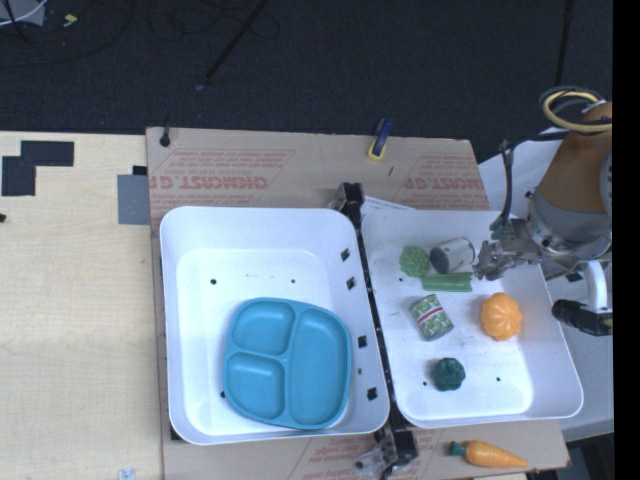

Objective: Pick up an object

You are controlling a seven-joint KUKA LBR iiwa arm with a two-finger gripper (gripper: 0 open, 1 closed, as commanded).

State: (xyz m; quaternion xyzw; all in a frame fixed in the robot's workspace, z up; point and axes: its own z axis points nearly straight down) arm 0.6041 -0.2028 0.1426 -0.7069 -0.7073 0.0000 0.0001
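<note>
My hand (492, 258) hangs low in the right bin (560, 393), beside the grey cup (452, 256), ready to pick; I cannot tell its grip.

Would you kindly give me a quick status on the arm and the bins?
Gripper low in right bin, beside grey cup and green stick. Nothing seen held. Orange pumpkin close below.

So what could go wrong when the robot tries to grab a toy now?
The gripper sits in a crowd: a small grey metal can, a flat green stick and a bumpy green toy lie close together, so it might nudge them apart instead of lifting one. The round orange pumpkin toy nearby could roll off if bumped.
</note>
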